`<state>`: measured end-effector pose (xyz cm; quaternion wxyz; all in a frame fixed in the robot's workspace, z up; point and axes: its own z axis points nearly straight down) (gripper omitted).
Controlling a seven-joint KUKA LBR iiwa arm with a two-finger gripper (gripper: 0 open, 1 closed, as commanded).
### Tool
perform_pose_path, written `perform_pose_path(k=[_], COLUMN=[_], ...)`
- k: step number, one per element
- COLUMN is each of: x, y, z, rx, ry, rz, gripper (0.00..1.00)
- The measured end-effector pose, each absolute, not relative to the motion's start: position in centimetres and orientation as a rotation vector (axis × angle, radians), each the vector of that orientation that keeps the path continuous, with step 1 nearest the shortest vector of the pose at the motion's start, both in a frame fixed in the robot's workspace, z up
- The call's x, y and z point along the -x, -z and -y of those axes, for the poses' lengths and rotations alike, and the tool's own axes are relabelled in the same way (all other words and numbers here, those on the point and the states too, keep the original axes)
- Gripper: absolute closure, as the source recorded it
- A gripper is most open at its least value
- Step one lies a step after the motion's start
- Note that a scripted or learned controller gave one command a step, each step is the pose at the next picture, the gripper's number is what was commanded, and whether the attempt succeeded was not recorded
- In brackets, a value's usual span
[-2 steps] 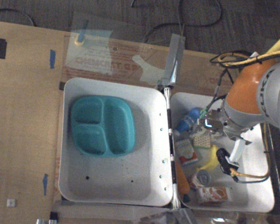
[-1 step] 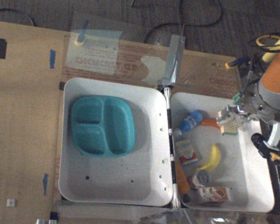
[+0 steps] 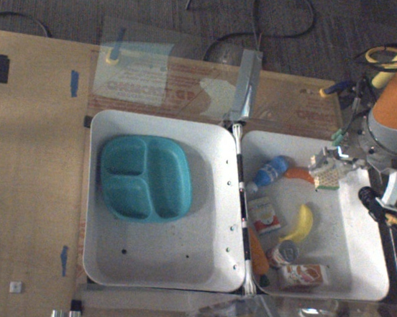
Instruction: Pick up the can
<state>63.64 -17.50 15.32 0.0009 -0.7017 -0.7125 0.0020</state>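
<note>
So the banana [image 3: 300, 224] sits pretty much in the middle of the right bin [image 3: 365, 267], and I'll place everything off that. The can [image 3: 284, 254] is just below the banana's lower tip, lying close against a red and white carton [image 3: 304, 275] that's a bit further down and to the right. Left of the banana there's a small flat packet [image 3: 266, 217], and below-left of it a carrot [image 3: 258, 253] runs along the bin wall. Up and to the left of the banana is a blue bottle [image 3: 270, 171]. The gripper [image 3: 327, 171] hangs above the banana near the bin's far edge, well apart from the can, and honestly I can't tell whether it's open or closed. Way off to the banana's left, the other bin [image 3: 203, 263] has a teal divided plate [image 3: 145, 177].
</note>
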Motion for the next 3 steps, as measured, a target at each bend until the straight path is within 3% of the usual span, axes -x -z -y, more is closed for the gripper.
perform_pose_path(k=[1, 2, 3], x=[-66.6, -67.2, -60.2], y=[-10.4, -10.2, -16.7], z=[21.6, 22.0, 17.2], rx=[2.178, 2.122, 2.218], ry=[0.006, 0.005, 0.001], rz=[2.273, 2.308, 2.224], gripper=[1.00, 1.00, 1.00])
